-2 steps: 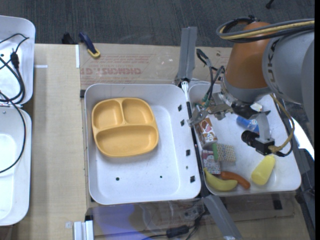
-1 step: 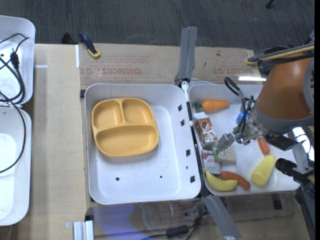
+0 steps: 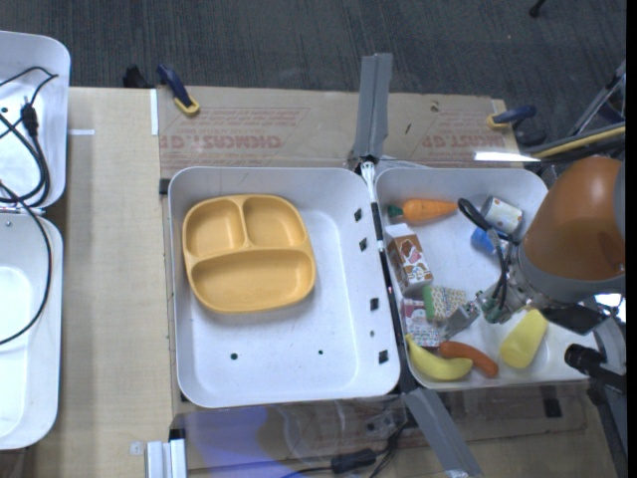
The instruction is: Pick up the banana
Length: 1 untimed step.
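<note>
The yellow banana [image 3: 438, 363] lies in the right bin [image 3: 453, 237], at its near left corner against the front wall. An orange-red sausage-like piece [image 3: 471, 357] touches the banana's right end. My gripper [image 3: 476, 312] hangs low over the bin, just up and to the right of the banana, above a speckled packet [image 3: 438, 302]. Nothing can be made out in its grip. The arm's orange band [image 3: 585, 217] covers the right part of this bin.
The right bin also holds a carrot [image 3: 430, 209], a small brown box [image 3: 409, 259], a yellow block [image 3: 524, 339], a white and blue item [image 3: 496, 217]. In the left bin [image 3: 289, 366] sits a yellow divided plate [image 3: 249, 252].
</note>
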{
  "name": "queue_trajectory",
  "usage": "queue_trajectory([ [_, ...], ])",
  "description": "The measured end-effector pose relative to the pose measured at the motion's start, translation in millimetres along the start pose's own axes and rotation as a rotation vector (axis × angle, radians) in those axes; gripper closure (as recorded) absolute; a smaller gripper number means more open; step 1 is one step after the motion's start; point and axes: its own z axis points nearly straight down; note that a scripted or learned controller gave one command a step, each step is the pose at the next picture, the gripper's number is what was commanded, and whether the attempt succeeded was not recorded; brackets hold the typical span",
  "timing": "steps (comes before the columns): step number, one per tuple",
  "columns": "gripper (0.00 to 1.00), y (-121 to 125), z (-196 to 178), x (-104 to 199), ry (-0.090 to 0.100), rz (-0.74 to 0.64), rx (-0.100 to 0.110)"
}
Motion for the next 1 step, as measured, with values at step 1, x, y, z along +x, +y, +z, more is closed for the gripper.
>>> queue_trajectory([
  [1,0.0,-29.5,-44.3,-61.3,-0.003,0.033,-0.002],
])
